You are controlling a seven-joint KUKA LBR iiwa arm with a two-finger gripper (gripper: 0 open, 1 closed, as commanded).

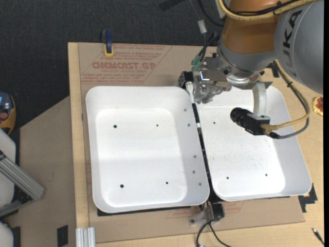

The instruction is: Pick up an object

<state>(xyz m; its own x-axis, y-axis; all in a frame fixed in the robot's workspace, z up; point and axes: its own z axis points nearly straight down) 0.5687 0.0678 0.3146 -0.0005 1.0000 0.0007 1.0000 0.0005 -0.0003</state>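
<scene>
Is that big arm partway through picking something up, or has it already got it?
Nothing looks picked up yet. The tool sits low over the far corner of the right bin, beside the divider between the bins, and no object can be made out between its fingers. What it is reaching for is hidden beneath the wrist. Whatever it is after, lifting it out is still to come. The left bin shows only its white floor.

Bright, even overhead light; sharp focus; soft shadow in left bin (103,153).

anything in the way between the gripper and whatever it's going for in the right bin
Cannot tell. The gripper is at the right bin's far corner, and the arm hides what lies beneath it.
</scene>
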